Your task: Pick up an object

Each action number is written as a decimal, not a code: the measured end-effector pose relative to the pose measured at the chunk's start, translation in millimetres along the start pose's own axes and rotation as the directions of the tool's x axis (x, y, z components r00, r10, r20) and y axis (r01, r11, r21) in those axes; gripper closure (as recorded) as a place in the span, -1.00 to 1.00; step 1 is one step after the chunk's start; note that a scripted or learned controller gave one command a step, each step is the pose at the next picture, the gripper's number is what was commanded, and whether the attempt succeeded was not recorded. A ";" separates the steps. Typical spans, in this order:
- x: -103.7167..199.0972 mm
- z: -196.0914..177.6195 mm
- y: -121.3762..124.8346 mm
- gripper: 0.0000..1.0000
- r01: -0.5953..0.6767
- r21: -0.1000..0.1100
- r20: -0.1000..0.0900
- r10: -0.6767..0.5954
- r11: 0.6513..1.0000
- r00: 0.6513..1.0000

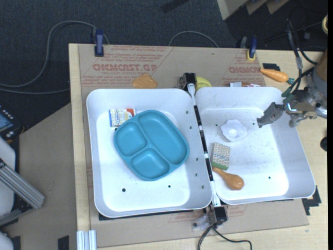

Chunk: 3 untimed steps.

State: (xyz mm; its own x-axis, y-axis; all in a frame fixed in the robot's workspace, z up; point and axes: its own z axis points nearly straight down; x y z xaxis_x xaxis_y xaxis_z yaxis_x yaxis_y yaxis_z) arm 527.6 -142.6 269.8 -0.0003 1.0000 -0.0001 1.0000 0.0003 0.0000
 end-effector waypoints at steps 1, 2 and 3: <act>50.0 133.5 14.0 -1.00 0.005 0.012 -0.005 -0.005 1.000 1.000; 36.3 185.5 34.7 -1.00 -0.001 -0.003 -0.001 0.001 1.000 1.000; -33.5 185.6 -53.8 -1.00 -0.010 0.008 0.000 0.010 1.000 1.000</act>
State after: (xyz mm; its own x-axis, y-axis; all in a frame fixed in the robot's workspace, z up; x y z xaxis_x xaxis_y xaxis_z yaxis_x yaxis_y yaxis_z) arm 473.8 -176.1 84.2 0.0099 1.0000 -0.0003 0.9999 -0.0099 -0.0081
